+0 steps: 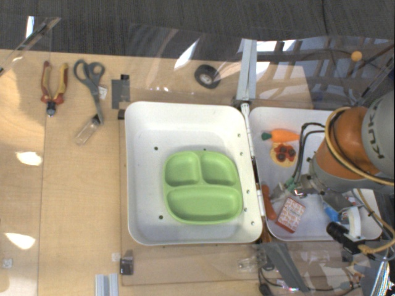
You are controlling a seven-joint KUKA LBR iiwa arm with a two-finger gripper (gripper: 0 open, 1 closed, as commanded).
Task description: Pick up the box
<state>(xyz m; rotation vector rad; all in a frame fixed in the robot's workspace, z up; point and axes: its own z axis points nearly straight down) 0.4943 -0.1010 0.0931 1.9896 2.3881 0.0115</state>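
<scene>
We see box [291,214] lying in right bin [308,233], lower right of frame, not lifted. Arm [358,143] above; claw state: cannot tell. Pick remains.

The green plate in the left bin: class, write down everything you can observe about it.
The green plate is a light green, matte, plastic-looking tray with rounded corners. Raised ridges divide it into three compartments: two smaller ones on the far side and one wide one on the near side. All three look bare. It lies flat, right way up, on the floor of the left white bin, roughly at the centre and clear of the walls. Nothing else touches it.
</scene>
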